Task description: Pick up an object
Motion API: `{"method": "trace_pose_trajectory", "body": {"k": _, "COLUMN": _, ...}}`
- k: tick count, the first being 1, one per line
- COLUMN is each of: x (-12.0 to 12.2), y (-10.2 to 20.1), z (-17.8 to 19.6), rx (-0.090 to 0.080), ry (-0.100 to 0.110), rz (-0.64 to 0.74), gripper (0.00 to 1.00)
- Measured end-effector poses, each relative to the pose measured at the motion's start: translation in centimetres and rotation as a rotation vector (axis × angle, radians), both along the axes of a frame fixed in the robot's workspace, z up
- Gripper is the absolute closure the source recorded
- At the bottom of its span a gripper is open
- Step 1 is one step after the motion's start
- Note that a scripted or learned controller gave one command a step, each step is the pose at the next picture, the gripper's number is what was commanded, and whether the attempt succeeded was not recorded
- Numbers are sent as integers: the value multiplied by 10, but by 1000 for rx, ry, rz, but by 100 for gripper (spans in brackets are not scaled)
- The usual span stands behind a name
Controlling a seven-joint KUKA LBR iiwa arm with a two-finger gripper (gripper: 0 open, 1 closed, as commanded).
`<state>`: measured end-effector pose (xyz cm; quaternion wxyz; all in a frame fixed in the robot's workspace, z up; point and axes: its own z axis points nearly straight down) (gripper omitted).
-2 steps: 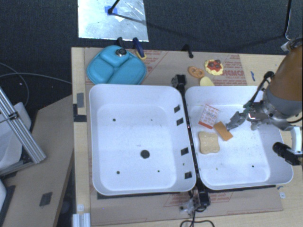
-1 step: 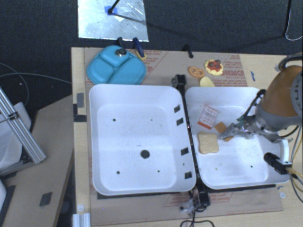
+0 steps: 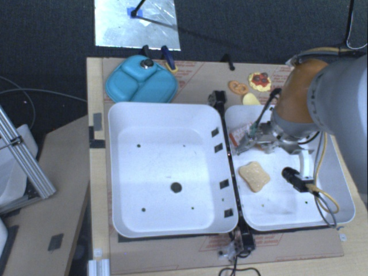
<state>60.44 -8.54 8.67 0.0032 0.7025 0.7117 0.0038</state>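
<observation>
The right white bin (image 3: 287,211) holds a tan, toast-shaped piece (image 3: 254,176) near its left wall. A red and white packet (image 3: 237,135) lies at that bin's back left. My gripper (image 3: 248,141) hangs low over the bin, right beside the packet and just behind the tan piece. The grey arm with its orange band (image 3: 299,94) reaches in from the right and covers the bin's back right part.
The left white bin (image 3: 123,211) sits beside the right one. A blue lidded dish (image 3: 141,80) stands behind it. Small toy foods lie behind the right bin: an orange one (image 3: 237,87), a red and yellow one (image 3: 260,81) and a pale yellow one (image 3: 250,99). A black cable plug (image 3: 294,179) hangs from the arm.
</observation>
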Motion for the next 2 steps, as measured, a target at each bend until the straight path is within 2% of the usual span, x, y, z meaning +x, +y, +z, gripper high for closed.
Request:
{"method": "trace_pose_trajectory", "body": {"k": 1, "x": 66, "y": -11, "z": -1, "rx": -1, "ry": 11, "rz": -4, "gripper": 0}}
{"method": "trace_pose_trajectory", "body": {"k": 2, "x": -5, "y": -28, "z": 1, "rx": -3, "ry": 2, "rz": -13, "gripper": 0}}
